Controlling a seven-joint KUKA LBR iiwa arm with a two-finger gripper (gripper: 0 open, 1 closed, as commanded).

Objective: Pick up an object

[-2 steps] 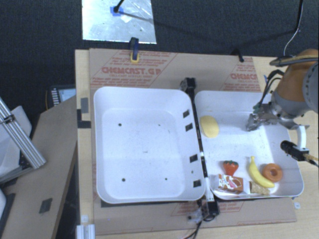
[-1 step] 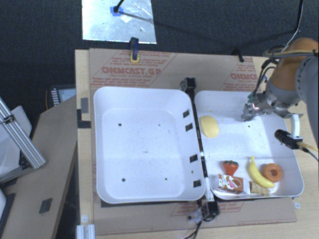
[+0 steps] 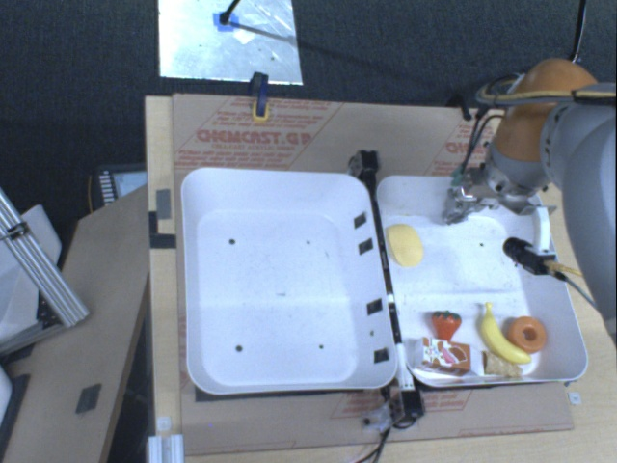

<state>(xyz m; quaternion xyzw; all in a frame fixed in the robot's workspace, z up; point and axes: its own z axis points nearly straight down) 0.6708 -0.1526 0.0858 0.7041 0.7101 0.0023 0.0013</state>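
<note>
You see a smooth grey arm (image 3: 583, 152) with rounded casings and an orange band (image 3: 540, 104) above its wrist. The metallic silver gripper (image 3: 459, 204) hangs from a pale wrist section, and thin dark cables run along the arm.

Two shallow white plastic bins (image 3: 280, 278) look smooth and faintly glossy. The brown printed cardboard sheet (image 3: 289, 133) beneath is matt. The crinkled silver square (image 3: 229, 27) beyond the bench's far edge shines, probably foil.

Robotics lab: arm (image 3: 578, 152), bench (image 3: 280, 128), white bins (image 3: 280, 186).
</note>
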